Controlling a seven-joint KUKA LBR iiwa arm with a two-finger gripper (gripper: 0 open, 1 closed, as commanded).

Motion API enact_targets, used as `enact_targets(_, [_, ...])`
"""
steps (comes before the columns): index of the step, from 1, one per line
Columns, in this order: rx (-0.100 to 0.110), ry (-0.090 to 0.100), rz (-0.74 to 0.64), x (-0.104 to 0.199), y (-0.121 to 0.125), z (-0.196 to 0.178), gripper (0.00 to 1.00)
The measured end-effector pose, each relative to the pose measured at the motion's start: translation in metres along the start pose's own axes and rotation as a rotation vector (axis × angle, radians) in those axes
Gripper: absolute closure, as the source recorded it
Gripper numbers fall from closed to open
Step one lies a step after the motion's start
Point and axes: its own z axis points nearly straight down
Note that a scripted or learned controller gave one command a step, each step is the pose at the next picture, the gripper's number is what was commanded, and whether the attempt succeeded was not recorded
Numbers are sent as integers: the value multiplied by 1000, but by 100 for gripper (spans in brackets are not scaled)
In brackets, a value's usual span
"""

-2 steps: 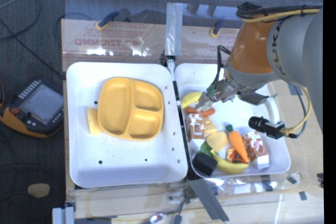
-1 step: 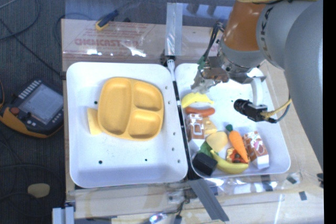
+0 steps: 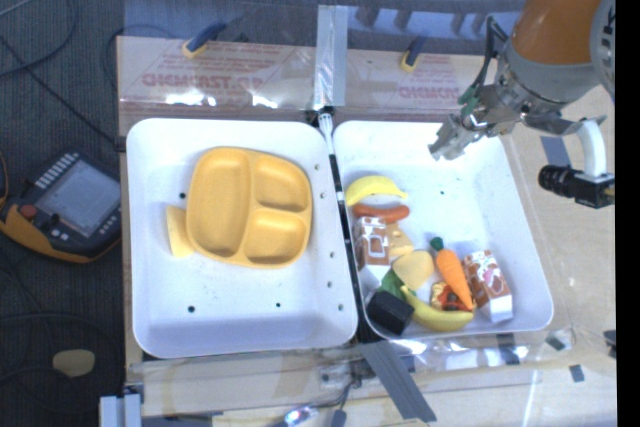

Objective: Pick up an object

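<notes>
The right white bin point(image 3: 505, 205) holds a heap of toy food along its left and front sides. In the heap are a yellow fruit point(image 3: 372, 187), a red sausage point(image 3: 385, 212), a brown-and-white box point(image 3: 372, 241), a pale round fruit point(image 3: 413, 267), a carrot point(image 3: 453, 277), a banana point(image 3: 440, 318), a black block point(image 3: 392, 313) and a red-and-white carton point(image 3: 490, 284). My gripper point(image 3: 452, 138) hangs over the bin's bare back area, up and to the right of the heap and apart from every item. Nothing shows in it.
In the left bin point(image 3: 150, 295) lie a yellow divided plate point(image 3: 248, 207) and a small yellow block point(image 3: 178, 231). Cardboard panels point(image 3: 230, 75) stand behind both bins. An orange hand-held controller point(image 3: 65, 207) and cables lie on the floor to the left.
</notes>
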Motion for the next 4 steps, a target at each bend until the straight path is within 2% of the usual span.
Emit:
enact_targets(1, [0, 0, 0, 0, 0, 0, 0])
enact_targets(2, [-12, -2, 23, -8, -8, 167, 0])
enact_targets(3, [-1, 1, -242, -35, -36, 185, 0])
enact_targets(4, [-11, -4, -248, -20, 13, 206, 0])
